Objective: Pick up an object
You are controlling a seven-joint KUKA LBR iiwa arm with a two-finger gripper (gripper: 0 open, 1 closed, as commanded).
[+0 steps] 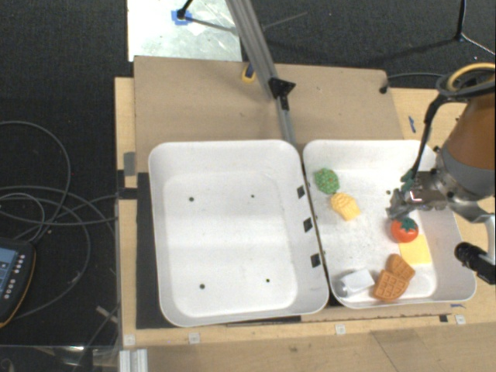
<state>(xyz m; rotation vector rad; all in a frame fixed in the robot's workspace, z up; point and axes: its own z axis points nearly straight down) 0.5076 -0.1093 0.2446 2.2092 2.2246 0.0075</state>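
Note:
The right bin (364, 155) holds several small toys. A green leafy piece (327, 180) lies near its left wall, with a yellow corn-like piece (345, 206) just below it. A red tomato (404, 230) sits toward the right, resting against a yellow slab (417, 250). A brown waffle (393, 278) and a small white-grey block (356, 282) lie near the front wall. My gripper (403, 204) hangs at the right side of this bin, directly above the tomato and close to it. The arm's orange band sits over the bin's right rim.
The left bin (225, 157) stands beside the right one, with black clips along the shared wall. A slanted grey pole (256, 37) crosses the back of the bench. Cables lie on the floor at the left.

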